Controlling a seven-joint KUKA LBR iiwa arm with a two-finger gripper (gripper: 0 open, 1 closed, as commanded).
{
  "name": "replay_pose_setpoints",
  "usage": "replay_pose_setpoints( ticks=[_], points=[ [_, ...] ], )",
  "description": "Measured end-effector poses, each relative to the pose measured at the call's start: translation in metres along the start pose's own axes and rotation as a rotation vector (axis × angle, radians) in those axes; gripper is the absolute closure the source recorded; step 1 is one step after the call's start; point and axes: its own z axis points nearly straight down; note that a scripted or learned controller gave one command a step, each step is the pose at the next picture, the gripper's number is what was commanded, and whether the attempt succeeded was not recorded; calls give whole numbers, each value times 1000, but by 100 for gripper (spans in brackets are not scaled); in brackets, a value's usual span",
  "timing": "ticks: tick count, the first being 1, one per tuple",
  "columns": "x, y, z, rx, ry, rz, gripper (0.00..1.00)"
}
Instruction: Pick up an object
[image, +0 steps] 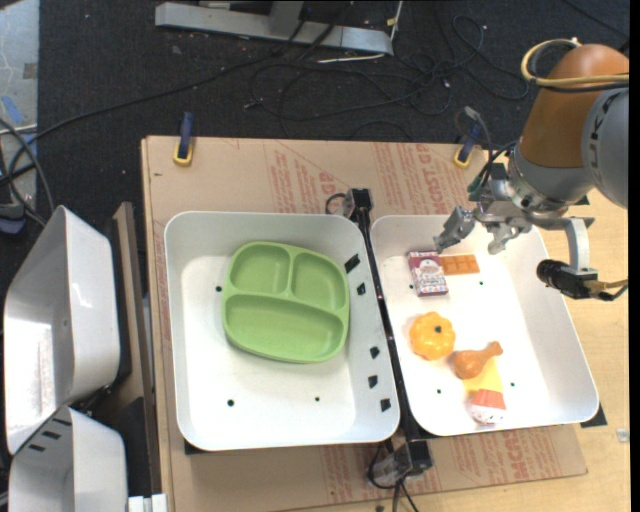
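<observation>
My gripper (474, 236) hangs open over the back of the right bin (545, 300), with nothing between its two fingers. Just below and to its left lie a small purple-and-white box (429, 273) and a flat orange cracker (459, 265), touching each other. Farther forward sit a yellow-orange pumpkin-like toy (431, 335), an orange drumstick (474, 359) and a small yellow, white and red toy (487, 397). The arm's orange band (560, 110) rises at the upper right.
The left bin (190, 300) holds a green divided plate (287, 301). Black clips run down the seam between the bins (372, 300). Two yellow clamps (183, 150) (464, 152) grip the cardboard's back edge. White containers (50, 320) stand at the far left. Cables lie on the dark floor behind.
</observation>
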Motion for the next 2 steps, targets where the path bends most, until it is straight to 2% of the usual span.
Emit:
replay_pose_setpoints(
  ticks=[1,2],
  points=[
    [0,2,-8,-12,-2,-2,0],
    [7,11,49,-9,-2,-4,0]
  ],
)
